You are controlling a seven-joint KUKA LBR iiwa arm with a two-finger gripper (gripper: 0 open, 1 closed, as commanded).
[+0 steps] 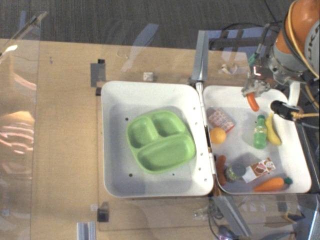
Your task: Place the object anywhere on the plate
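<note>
A green divided plate (160,141) lies in the middle of the left white bin (115,134). My gripper (254,90) hangs over the back of the right bin (300,154), near its far edge. A small orange-red sausage-shaped piece (253,103) pokes down from between the fingertips, its upper end pinched there. The gripper is well to the right of the plate, across the divider between the bins.
The right bin also holds a red snack packet (220,119), an orange (217,135), a green bottle (259,133), a banana (272,130), a red sausage (221,165), a small carton (262,168) and a carrot (272,184). Cables run behind the arm.
</note>
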